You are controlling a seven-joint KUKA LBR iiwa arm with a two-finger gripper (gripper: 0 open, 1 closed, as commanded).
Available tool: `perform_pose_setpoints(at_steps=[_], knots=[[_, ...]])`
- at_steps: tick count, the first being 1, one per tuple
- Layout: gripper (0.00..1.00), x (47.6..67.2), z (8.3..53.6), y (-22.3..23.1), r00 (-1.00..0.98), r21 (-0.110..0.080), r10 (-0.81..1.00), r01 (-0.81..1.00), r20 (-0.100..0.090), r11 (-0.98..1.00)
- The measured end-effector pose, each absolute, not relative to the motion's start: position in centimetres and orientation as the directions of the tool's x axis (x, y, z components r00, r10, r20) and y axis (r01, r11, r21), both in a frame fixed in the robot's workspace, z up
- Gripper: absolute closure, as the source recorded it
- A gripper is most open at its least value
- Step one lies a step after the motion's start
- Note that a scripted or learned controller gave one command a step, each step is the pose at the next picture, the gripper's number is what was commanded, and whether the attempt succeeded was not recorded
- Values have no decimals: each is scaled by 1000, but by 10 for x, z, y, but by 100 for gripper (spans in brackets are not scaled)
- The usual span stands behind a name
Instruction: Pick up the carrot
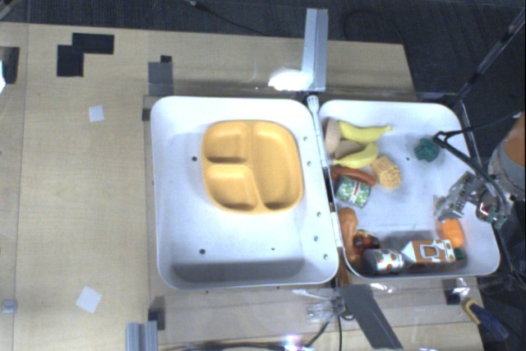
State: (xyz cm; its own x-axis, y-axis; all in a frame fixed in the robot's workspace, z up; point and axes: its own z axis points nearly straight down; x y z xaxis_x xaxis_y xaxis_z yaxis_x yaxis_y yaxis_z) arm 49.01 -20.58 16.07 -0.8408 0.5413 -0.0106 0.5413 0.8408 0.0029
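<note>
No legible writing on the bottle (411, 256) label or the green-and-white can (354, 192). Left bin (177, 177): holds a yellow divided plate (250, 164). Right bin (411, 214): bananas (362, 142), corn (386, 172), a teal piece (426, 149), the can, the bottle lying along the near wall, and the carrot (452, 231) at the near right corner. Reaching in from the right, pincer (460, 201) just above the carrot; cannot tell whether released or clenched. All on a pale wooden tabletop (74, 201).
</note>
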Motion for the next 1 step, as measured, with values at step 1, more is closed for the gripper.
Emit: perform_pose_setpoints(at_steps=[1], knots=[[100,490,156,-180,-971,0,238,238,-9,971]])
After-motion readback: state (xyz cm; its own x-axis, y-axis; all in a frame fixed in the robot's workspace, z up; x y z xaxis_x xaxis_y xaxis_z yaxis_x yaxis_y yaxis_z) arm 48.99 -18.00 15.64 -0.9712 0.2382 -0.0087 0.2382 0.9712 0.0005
